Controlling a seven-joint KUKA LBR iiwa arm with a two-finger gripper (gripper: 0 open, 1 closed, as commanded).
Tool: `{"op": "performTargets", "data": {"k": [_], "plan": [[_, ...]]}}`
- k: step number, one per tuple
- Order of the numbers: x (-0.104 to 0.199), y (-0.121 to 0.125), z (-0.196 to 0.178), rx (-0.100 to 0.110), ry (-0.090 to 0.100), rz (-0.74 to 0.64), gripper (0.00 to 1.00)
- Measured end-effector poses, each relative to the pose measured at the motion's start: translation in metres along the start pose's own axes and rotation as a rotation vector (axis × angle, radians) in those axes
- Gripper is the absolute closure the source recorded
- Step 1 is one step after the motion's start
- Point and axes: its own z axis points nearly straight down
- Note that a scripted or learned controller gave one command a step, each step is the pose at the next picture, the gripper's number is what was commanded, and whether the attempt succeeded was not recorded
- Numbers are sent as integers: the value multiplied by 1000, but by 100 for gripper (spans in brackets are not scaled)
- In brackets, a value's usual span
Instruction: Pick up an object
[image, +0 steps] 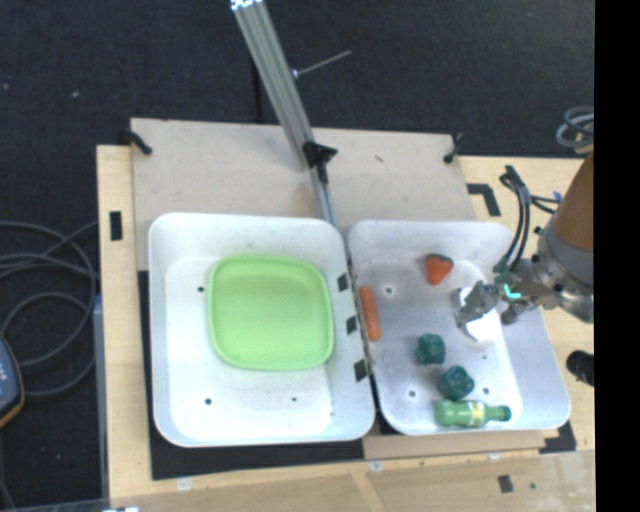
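The right bin (400, 245) holds a red strawberry-like piece (438, 268), an orange carrot (371, 312) along its left wall, two dark green lumps (430, 348) (456, 381) and a green bottle (470, 411) lying on its side near the front. My gripper (478, 308) hangs over the right half of this bin, to the right of the upper green lump and below-right of the red piece. Nothing shows between its fingers.
The left bin (180, 300) bears a light green square plate (270, 312). A grey metal pole (285, 90) slants up from the wall between the bins. Cables (40, 290) lie on the floor at the left.
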Motion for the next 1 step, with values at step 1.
{"op": "performTargets", "data": {"k": [1], "plan": [[0, 0, 0, 0, 0, 0, 0]]}}
